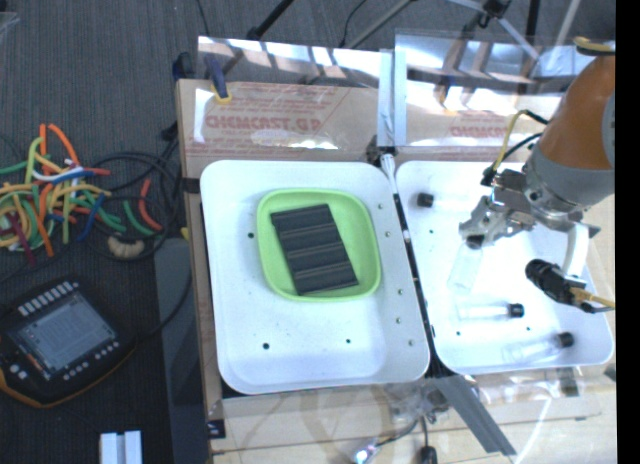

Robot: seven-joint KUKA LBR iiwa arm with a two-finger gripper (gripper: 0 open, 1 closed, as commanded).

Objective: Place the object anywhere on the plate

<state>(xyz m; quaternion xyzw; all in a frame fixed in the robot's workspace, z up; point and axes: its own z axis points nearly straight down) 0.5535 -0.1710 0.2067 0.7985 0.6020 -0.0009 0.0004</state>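
The dark ribbed block lies flat on the green plate in the left bin, its long axis running toward the bin's far edge, tilted slightly left. The hand hangs over the right bin, well apart from the block; finger state cannot be told.

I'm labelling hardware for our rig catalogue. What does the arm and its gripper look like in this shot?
The arm is grey with a broad orange band above the wrist. A thin yellow cable loops alongside it. The gripper is bare silver metal with light-coloured fingers, mounted on a blocky metal bracket.
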